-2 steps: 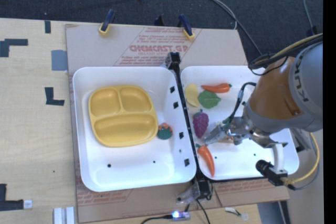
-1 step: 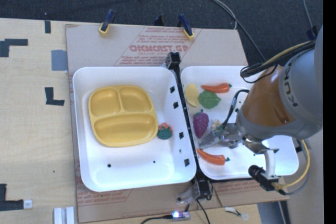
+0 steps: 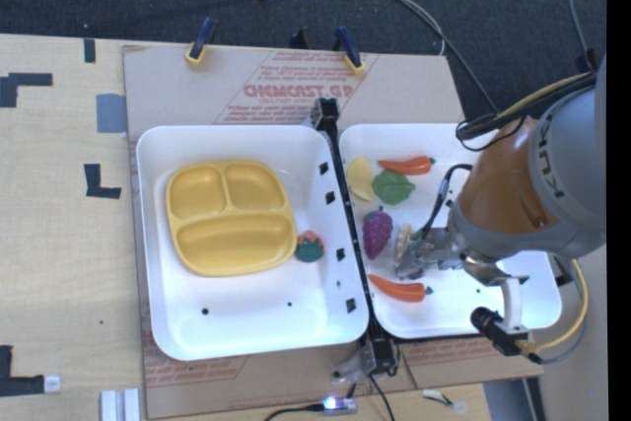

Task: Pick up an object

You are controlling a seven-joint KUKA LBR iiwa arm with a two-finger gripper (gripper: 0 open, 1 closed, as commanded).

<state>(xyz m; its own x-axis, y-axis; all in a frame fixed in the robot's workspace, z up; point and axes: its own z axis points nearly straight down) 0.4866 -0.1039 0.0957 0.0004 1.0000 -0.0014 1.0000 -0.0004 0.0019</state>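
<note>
- The gripper [image 3: 412, 256] hovers low in the right bin [image 3: 513, 311], just above the orange carrot [image 3: 398, 288].
- Nothing is lifted; the grasp remains.

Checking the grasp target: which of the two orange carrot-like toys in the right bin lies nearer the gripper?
The lower carrot, just below the gripper. The other carrot lies by the bin's far edge.

The arm [image 3: 537, 182] covers much of the right bin [image 3: 449, 315]; the end effector [image 3: 416, 254] is too blurred to read its fingers
</note>
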